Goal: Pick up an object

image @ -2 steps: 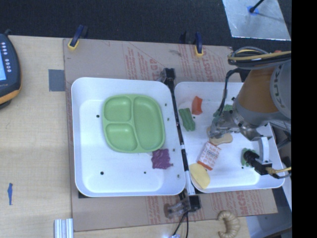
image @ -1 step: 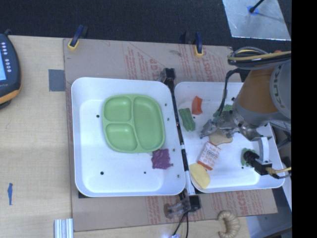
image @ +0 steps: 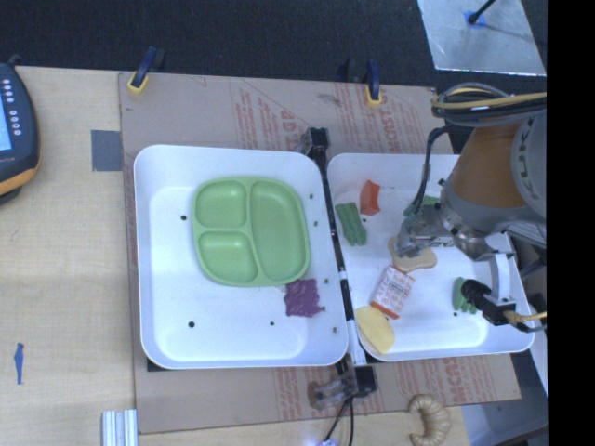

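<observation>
One arm's gripper (image: 411, 246) is low in the right bin (image: 428, 342), on or just above a beige piece (image: 420, 260), finger state unreadable; looks like the grasp step, next needs a firm close then a lift.

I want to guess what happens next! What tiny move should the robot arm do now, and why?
Probably ease straight down a little: the gripper hovers right over the tan piece in the right bin, and nothing shows between its jaws, so it likely needs to reach that piece first.
</observation>
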### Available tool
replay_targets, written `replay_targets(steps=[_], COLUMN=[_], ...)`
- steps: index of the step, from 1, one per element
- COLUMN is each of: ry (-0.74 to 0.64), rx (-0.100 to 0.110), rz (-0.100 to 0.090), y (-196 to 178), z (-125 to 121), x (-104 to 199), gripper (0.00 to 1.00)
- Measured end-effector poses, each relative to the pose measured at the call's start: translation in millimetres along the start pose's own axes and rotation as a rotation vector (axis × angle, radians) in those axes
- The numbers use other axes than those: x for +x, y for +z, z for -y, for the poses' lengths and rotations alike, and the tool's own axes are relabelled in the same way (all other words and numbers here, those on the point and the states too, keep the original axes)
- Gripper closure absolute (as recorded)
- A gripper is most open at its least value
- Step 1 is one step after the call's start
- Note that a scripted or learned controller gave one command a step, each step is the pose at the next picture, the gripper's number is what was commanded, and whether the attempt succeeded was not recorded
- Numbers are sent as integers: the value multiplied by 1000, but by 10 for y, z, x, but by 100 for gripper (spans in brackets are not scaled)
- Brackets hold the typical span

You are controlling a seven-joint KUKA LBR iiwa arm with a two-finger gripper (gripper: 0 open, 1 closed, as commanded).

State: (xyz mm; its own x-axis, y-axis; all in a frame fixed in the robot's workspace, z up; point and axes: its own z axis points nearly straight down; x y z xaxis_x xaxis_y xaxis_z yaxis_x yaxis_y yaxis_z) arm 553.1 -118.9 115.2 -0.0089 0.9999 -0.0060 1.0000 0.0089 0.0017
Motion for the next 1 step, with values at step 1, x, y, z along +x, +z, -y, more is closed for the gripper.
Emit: replay_targets(steps=[1], ry=[-1], rx=[1], rz=[1], y=[4], z=[1], x=[1], gripper=[0])
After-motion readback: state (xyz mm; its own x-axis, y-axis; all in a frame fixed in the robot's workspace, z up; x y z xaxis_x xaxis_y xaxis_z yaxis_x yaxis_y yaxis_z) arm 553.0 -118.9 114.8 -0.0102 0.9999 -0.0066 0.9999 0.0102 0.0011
